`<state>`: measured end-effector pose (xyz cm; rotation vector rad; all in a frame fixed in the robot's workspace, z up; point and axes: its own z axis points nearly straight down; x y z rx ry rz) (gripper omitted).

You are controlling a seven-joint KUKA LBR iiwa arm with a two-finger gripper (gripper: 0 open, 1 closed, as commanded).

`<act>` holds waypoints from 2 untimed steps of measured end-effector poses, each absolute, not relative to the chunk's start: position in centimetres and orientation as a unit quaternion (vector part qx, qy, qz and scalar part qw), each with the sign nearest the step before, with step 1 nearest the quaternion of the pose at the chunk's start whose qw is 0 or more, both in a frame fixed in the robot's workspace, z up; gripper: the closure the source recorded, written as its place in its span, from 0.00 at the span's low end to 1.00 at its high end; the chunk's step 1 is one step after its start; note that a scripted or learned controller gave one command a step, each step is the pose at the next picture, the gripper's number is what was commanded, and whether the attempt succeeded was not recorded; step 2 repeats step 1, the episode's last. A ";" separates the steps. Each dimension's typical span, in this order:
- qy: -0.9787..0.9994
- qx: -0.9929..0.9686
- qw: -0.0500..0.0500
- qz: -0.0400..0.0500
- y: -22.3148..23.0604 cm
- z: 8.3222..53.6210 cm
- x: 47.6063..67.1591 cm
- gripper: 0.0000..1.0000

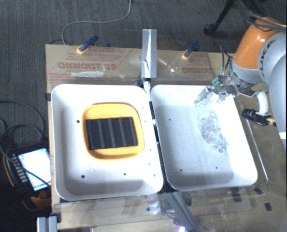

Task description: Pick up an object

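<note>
I count two bins: one yellow tray in the left bin, one clear plastic piece in the right bin, gripper above it.

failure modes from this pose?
1. The clear plastic piece in the right bin is see-through and crinkled, so it may be poorly sensed and slip.
2. The pincer sits near that bin's far rim, off the piece; a straight descent could miss.
3. The yellow tray looks wide for a grasp.
</note>
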<state>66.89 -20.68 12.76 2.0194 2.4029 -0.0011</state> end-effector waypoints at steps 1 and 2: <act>0.792 0.611 0.001 0.003 -21.6 9.4 62.0 0.00; 0.792 0.611 0.001 0.003 -21.6 9.4 62.0 0.00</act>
